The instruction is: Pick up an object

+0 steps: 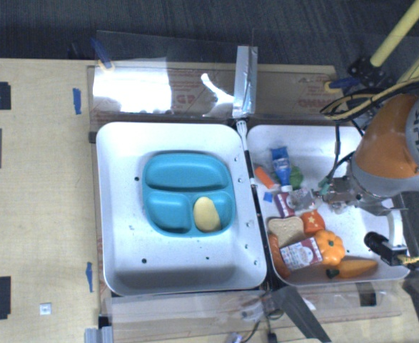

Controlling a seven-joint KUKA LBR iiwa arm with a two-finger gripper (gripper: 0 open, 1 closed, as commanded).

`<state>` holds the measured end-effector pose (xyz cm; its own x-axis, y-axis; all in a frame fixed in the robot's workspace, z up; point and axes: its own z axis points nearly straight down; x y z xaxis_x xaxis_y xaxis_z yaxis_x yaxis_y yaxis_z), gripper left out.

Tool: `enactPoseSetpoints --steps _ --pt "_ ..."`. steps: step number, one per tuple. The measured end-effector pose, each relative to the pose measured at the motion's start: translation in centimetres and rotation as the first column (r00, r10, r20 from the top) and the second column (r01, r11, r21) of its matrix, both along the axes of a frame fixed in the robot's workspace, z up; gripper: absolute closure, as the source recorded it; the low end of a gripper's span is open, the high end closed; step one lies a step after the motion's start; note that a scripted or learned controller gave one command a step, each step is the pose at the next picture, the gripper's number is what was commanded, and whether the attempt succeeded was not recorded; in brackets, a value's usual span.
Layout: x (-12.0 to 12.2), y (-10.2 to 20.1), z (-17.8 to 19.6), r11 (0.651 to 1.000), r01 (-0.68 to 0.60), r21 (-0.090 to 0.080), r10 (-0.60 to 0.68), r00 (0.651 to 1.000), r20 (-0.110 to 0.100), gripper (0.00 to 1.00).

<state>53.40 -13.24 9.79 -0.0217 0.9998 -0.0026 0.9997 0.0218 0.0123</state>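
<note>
Resting on a pale wooden bench [31, 213] over dark floor, two white bins: left bin [116, 191] holds one blue tray [173, 184] and one yellow lemon [207, 214]; right bin [316, 138] holds mixed toy food beneath the gripper [322, 191], jaw state unclear.

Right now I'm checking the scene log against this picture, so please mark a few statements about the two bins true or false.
1. A blue divided tray lies in the left bin. True.
2. A yellow egg-shaped object sits in one of the tray's lower compartments. True.
3. The yellow object lies in the right bin. False: it is in the tray in the left bin.
4. The right bin holds several items, among them a slice of bread and an orange toy. True.
5. The arm reaches over the left bin. False: the gripper is over the right bin.
</note>
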Motion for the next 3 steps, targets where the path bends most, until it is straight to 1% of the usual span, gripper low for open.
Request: enactPoseSetpoints --steps 1,2,3 --pt "-5.1 0.5 -0.8 1.000 -0.005 0.000 0.005 1.000 0.002 0.00" --pt "-5.0 0.5 -0.6 0.999 -0.041 -0.003 0.041 0.999 0.004 0.00" --pt "-4.9 0.7 0.4 0.999 -0.043 0.001 0.043 0.999 0.006 1.00"
